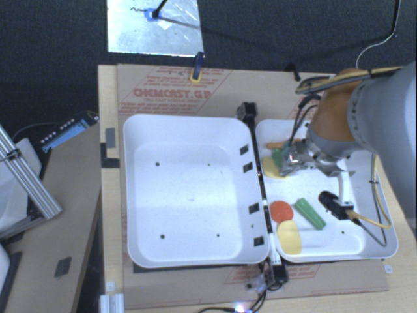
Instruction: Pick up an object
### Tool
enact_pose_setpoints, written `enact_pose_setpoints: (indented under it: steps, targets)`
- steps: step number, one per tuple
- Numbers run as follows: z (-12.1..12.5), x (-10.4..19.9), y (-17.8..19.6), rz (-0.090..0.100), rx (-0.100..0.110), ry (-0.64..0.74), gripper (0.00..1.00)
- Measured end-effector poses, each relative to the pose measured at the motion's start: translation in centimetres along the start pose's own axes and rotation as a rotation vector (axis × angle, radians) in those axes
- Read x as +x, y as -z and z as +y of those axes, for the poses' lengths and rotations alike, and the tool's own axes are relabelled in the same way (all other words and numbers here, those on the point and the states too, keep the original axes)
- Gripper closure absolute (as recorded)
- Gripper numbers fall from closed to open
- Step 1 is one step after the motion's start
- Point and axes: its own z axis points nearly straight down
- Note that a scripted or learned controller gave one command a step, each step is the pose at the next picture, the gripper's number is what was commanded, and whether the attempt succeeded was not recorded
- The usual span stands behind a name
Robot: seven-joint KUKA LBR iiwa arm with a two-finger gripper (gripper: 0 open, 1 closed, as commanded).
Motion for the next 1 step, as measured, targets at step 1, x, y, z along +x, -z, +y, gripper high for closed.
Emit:
enact_pose_setpoints:
  steps: [1]
  targets:
    - [2.92,-1.36,2.37,0.000,0.002,-0.001,1.00]
